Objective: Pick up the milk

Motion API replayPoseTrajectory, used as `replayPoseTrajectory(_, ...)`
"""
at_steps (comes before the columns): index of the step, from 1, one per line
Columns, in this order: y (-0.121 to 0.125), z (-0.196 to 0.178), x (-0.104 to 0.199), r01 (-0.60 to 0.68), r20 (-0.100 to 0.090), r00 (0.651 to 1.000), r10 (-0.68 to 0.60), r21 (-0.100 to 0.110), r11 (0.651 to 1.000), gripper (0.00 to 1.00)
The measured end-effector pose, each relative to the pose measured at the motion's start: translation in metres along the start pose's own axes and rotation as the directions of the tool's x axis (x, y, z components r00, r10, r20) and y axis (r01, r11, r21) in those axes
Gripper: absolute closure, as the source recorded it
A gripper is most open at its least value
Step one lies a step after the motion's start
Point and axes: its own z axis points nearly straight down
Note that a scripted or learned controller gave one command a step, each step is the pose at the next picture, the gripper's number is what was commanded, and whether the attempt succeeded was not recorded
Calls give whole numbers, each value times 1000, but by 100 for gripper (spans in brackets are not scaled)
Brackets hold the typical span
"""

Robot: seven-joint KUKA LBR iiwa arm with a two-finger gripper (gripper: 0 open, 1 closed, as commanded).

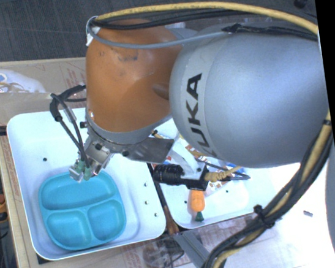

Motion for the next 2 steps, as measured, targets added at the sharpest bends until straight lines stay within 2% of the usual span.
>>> replayPoseTrajectory(1, 18, -118, -40, -391, 1, 920, 391, -4, 920, 100)
replayPoseTrajectory(2, -1, -23, -1, -306, 1, 952, 306, 2, 952, 100)
